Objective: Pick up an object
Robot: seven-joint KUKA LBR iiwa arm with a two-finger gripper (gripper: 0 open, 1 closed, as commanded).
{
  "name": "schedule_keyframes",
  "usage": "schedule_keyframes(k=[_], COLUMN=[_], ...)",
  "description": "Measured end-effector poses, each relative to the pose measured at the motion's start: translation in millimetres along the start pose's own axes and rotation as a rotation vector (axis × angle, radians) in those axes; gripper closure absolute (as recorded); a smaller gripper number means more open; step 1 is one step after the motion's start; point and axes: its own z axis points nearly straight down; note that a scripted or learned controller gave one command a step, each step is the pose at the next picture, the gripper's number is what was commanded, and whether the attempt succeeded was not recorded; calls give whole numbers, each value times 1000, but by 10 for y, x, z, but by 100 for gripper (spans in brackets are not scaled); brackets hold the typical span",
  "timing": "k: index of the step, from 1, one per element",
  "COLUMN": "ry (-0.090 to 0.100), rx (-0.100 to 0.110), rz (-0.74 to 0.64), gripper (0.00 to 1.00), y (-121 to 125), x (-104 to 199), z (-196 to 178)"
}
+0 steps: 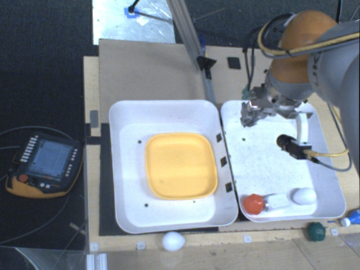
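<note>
Pincer (248, 118) hangs over right bin (323, 151); yellow plate (181, 165) in left bin (126, 151)

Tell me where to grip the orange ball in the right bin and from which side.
Grip the orange ball across its round middle, coming straight down from above. It lies close to the right bin's near rim and a white piece touches its right side, so set the jaws front to back.

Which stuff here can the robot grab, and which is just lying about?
For the job: gripper; red ball, white egg and clear piece in the right bin.

Lying about: yellow plate, controller, outside egg, green ball.
</note>
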Motion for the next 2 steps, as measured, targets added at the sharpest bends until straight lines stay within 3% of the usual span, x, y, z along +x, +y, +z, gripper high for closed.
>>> schedule_keyframes(k=[2], ry=[0], rx=[-1], rz=[0], gripper=[100], y=[152], x=[1017], z=[-82])
